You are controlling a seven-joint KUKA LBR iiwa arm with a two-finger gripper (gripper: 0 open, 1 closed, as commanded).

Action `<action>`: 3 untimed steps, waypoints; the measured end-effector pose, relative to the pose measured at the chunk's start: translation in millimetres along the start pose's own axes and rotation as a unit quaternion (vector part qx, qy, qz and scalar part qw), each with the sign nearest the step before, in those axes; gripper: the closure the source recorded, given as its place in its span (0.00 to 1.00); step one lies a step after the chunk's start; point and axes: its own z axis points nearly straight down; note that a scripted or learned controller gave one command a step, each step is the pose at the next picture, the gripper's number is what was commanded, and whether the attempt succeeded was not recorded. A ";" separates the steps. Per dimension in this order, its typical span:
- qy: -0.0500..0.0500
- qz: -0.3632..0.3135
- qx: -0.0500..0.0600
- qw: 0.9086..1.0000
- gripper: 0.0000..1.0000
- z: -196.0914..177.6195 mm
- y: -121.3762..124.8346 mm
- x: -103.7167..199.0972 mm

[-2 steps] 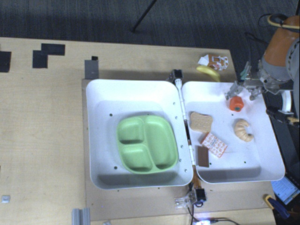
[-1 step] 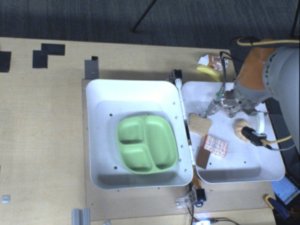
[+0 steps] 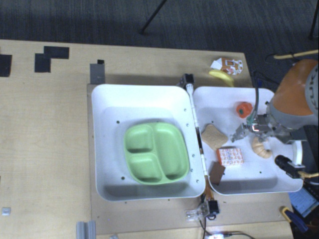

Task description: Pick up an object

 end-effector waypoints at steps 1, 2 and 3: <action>-0.002 0.001 -0.009 1.000 0.00 25.2 -55.7 41.8; 0.000 -0.001 -0.011 1.000 1.00 14.4 -53.3 43.9; 0.000 -0.001 -0.011 1.000 0.00 14.4 -53.4 43.9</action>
